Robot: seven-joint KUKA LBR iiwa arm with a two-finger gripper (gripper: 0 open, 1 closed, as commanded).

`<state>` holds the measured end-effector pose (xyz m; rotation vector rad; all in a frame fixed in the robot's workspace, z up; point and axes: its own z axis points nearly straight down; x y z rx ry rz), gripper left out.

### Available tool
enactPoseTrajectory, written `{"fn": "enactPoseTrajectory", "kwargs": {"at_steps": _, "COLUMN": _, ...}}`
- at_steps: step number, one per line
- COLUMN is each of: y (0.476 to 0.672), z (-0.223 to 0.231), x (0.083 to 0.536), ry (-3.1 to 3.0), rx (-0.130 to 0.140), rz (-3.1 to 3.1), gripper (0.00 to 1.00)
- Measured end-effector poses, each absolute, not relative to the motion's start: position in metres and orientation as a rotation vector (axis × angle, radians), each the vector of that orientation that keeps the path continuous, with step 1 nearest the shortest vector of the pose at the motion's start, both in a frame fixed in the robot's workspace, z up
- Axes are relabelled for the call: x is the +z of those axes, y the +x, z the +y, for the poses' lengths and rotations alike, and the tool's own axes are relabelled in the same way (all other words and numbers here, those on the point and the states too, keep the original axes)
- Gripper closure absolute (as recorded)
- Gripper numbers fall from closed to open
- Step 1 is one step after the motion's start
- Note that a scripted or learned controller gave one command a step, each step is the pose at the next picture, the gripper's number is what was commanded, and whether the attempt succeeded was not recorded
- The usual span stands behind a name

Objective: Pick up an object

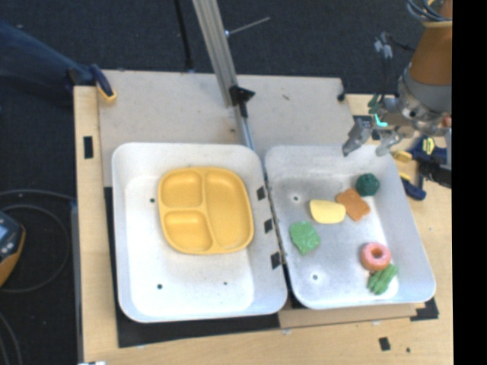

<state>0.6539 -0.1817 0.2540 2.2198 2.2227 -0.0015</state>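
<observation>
We judge the task barely begun; nothing is lifted, and every candidate lies on the floor of the right bin [304, 162]. The arm [432, 55] reaches in from the right, and its claw [370, 140] hangs over the far right corner of that bin, its two fingers spread with nothing between them. What is left, as we read it, is nearly everything: choosing a piece, coming down over it, closing on it and raising it clear.

Counting what the right bin holds, we find six small pieces: one dark green ball [367, 184] nearest the claw; one orange-brown block [353, 203] just beside the ball and touching, or all but touching, one yellow wedge [327, 211] on its left; one light green leafy lump [305, 238] lying apart toward the bin's left wall; one pink ring [375, 255] toward the near right; and one green ridged piece [382, 279] right against the ring on its near side.

The left bin [137, 280] carries one yellow plate [205, 209], divided into three compartments, with nothing in them that we can see.

So we count two bins on one bench [167, 105], one plate, six small pieces, and one claw. The ball seems the shortest trip for the claw, though it could roll; the leafy lump stands freest of neighbours; the ring and the ridged piece crowd each other, which could spoil a grip on either.
</observation>
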Motion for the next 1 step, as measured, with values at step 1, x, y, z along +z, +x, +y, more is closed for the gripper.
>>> {"fn": "enactPoseTrajectory", "kwargs": {"at_steps": 1, "y": 0.6545, "z": -0.1816, "x": 0.2552, "ry": 2.218, "rx": 0.0, "rz": 2.222, "gripper": 0.0}}
